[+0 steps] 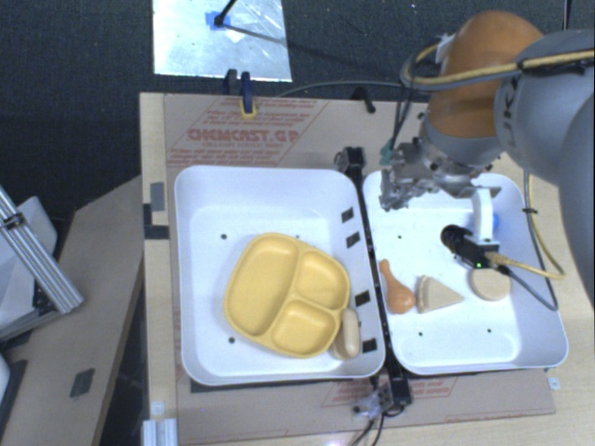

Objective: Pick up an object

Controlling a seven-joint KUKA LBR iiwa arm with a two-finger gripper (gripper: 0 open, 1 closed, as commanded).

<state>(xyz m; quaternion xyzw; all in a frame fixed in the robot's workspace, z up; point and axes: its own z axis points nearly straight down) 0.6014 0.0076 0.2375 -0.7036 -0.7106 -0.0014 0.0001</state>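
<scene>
Camera view: I see gripper [402, 190] low over far-left corner of right bin [535, 342], nothing visibly between fingers; can't tell from here how far apart they stand. Orange drumstick-shaped piece [397, 289] lies near bin's left wall, pale wedge [437, 294] just beside it, round tan disc [490, 284] further right. Yellow divided tray [286, 295] sits in left bin [200, 249], beige piece [349, 334] touching its near corner.
</scene>
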